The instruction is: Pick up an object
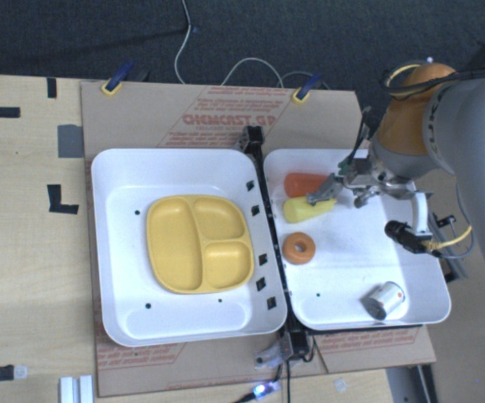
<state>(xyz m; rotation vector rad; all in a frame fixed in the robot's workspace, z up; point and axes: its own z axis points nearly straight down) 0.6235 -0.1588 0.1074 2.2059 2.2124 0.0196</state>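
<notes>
You have two white bins side by side on the desk, resting on a sheet of cardboard. The left bin carries a yellow divided plate near its centre, with three compartments.

The right bin carries four small things. At about 10 o'clock from its centre lies an orange-red block, close to the divider between the bins. Just below that, touching or nearly touching it, lies a yellow block, tilted with its right end higher. At about 8 o'clock sits an orange ring, apart from the yellow block. At about 5 o'clock, near the bin's lower right corner, lies a small silver cylinder, on its side and well apart from the rest.

The arm comes in from 3 o'clock over the right bin's upper right. Your pincer points toward 9 o'clock, its tip at the upper right end of the yellow block, just right of the orange-red block. You cannot tell from here how far its fingers are parted, nor whether anything sits between them.

A cable runs away at 12 o'clock over the dark floor.
</notes>
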